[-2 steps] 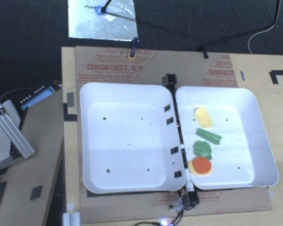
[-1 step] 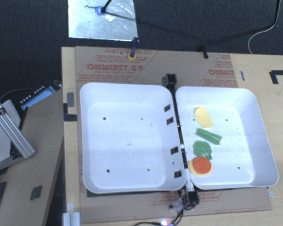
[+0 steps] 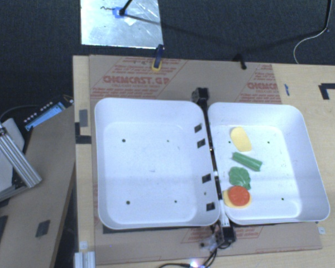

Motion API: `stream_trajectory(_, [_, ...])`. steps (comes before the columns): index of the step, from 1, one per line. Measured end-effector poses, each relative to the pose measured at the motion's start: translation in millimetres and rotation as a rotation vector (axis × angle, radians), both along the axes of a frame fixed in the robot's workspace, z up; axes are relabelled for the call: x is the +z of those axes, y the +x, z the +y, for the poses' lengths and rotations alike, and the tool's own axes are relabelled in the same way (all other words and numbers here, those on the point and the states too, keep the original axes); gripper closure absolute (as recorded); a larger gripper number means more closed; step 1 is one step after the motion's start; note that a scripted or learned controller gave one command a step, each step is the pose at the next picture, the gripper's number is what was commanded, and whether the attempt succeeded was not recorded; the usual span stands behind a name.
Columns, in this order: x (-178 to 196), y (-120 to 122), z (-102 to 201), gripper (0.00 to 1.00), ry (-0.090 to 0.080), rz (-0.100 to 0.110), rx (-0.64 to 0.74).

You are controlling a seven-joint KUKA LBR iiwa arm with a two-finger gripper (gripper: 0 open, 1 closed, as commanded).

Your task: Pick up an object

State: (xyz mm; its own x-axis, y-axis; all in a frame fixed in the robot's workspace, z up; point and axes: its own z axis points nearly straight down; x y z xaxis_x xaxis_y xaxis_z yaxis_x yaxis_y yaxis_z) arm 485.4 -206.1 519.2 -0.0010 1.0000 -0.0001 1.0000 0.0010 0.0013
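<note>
1. The right bin (image 3: 301,149) holds four small items along its left side: a yellow piece (image 3: 240,139), a green stick (image 3: 247,161), a leafy green piece (image 3: 239,176) and an orange-red disc (image 3: 238,196).
2. The gripper's state cannot be told.
3. The yellow piece lies apart from the rest, so it looks the easiest target.
4. The disc touches the leafy piece and sits near the bin wall; a descent there risks a clash.
</note>
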Motion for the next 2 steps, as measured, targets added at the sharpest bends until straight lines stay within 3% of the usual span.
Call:
stream_trajectory(1, [17.2,19.3,-0.5,1.0,-0.003,-0.005,0.003])
stream_trajectory(2, [15.4,88.2,0.7,1.0,-0.003,-0.004,0.007])
